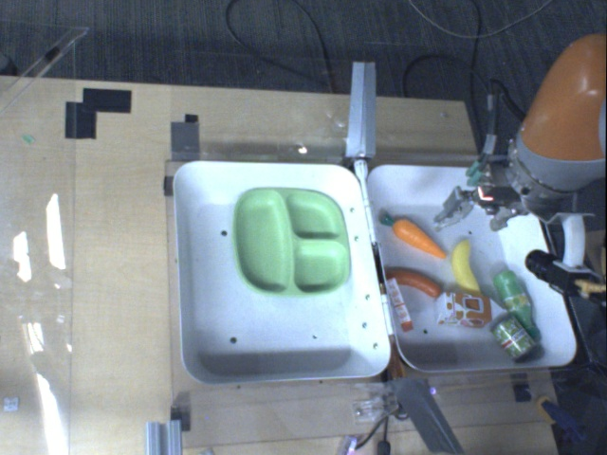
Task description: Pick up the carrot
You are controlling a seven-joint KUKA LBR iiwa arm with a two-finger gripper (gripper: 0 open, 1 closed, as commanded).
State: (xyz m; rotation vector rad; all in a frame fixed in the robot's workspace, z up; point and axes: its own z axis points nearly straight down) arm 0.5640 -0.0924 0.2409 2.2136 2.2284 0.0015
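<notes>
Two white bins: left bin (204,349) holds one green tray (289,240). Right bin (417,183): one carrot (418,238), one banana (464,266), one sausage (413,282), one carton (465,309), two green cans (515,313). Gripper (462,204) above carrot's upper right, holding nothing; finger spread unclear.

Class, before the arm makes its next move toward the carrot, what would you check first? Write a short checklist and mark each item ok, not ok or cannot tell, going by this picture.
1. Carrot lies in the right bin, in plain view: ok.
2. Nothing rests on top of the carrot: ok.
3. Carrot lies apart from the banana and the sausage: ok, though the gaps are narrow.
4. Gripper is over the right bin, up and to the right of the carrot: ok.
5. Gripper already holds the carrot: not ok.
6. Gripper is centred over the carrot: not ok.
</notes>
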